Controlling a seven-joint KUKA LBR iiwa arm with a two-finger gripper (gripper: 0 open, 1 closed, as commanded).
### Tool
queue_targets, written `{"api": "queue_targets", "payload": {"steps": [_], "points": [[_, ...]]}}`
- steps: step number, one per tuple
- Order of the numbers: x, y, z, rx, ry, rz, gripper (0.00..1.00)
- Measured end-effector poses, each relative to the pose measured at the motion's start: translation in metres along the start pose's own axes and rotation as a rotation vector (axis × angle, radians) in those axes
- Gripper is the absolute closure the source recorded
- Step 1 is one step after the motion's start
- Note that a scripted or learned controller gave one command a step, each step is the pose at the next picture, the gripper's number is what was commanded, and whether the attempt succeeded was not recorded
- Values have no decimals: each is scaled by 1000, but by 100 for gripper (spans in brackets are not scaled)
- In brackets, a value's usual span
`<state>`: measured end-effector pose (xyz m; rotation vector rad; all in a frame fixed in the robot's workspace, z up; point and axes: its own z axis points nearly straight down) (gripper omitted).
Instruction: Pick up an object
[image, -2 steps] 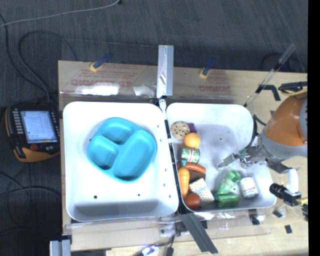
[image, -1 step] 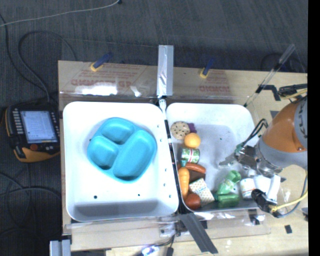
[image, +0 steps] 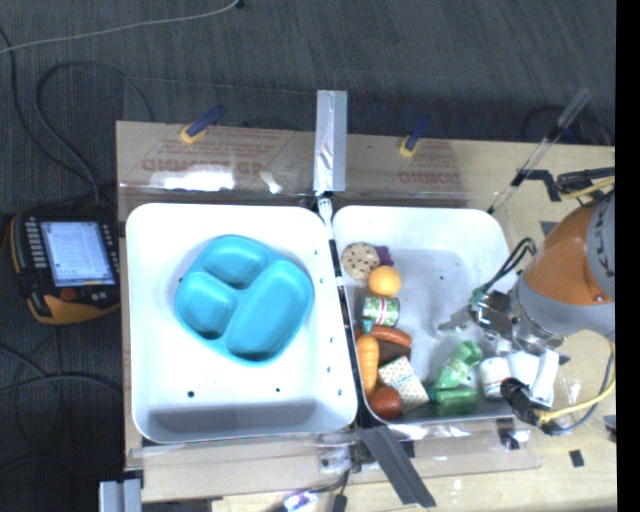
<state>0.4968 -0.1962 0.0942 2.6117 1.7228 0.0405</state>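
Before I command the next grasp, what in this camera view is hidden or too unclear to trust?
- Gripper: small and cluttered by cables; finger state unreadable.
- Green object: beside the wrist, blurred; contact with the gripper cannot be judged.
- Toy pile along the right bin's left wall: items overlap; the lower carrot partly covered.
- Arm: cut off by the right edge.

Two white bins — blue tray (image: 243, 296) left, toy food (image: 385, 345) and claw (image: 478, 322) right.
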Motion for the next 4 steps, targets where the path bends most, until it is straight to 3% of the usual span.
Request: {"api": "queue_targets", "payload": {"steps": [1, 2, 3, 4], "points": [[9, -11, 3, 2, -15, 37, 0], [10, -10, -7, 5, -12, 35, 100], [51, 53, -88, 27, -19, -36, 100], [45, 34, -78, 28, -19, 130, 100]]}}
